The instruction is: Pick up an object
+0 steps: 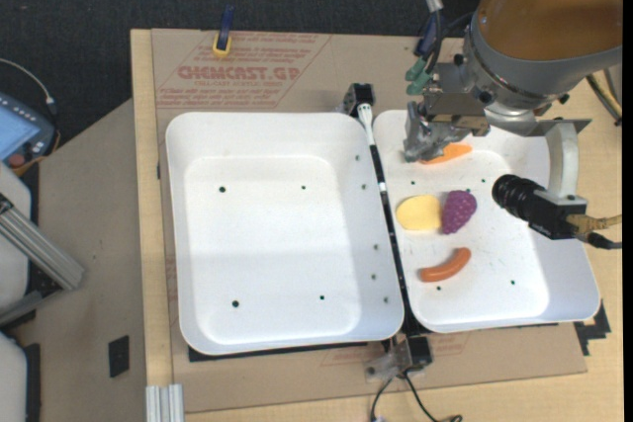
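Note:
My gripper [423, 148] hangs low over the back left part of the right bin [514, 296]. Its tips are right beside the left end of an orange carrot-like piece [451, 153], which pokes out to their right. A yellow lump [418, 212] lies mid-bin with a purple grape bunch [458, 210] touching its right side. Nearer the front lies an orange-red sausage [444, 265]. Whether the carrot sits between the tips is hidden by the gripper body.
The left bin [272, 232] lies beside the right one, split from it by a black divider strip [382, 203]. A black cylinder on a bracket [529, 201] overhangs the right bin's right side. Cardboard [247, 69] underlies both bins.

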